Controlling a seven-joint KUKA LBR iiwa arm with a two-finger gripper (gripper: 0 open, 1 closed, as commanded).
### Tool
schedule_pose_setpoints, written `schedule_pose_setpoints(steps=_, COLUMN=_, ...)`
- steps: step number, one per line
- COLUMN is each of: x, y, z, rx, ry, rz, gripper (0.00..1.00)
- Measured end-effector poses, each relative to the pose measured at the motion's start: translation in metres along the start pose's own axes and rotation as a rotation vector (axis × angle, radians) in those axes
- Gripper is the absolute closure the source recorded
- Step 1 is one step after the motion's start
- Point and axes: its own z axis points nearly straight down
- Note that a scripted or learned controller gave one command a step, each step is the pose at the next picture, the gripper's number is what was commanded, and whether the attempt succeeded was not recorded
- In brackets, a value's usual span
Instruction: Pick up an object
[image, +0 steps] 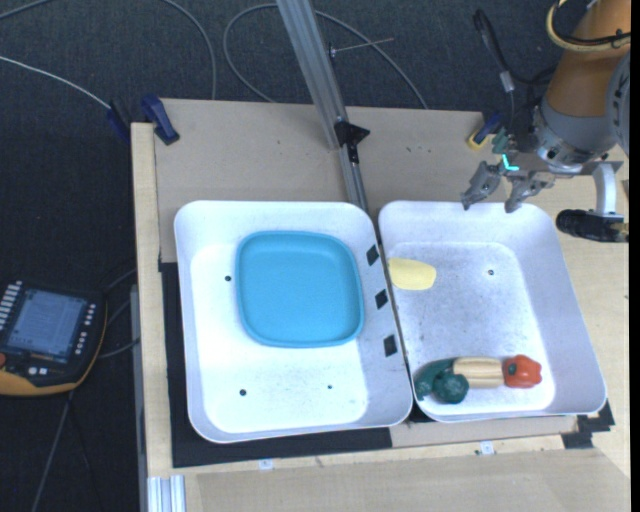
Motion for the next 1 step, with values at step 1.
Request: schedule_pose_setpoints(steps=1, x=0.0000, y=0.0000, z=0.0001, rx=0.000, ry=0.000, rz=0.000, gripper=0.00)
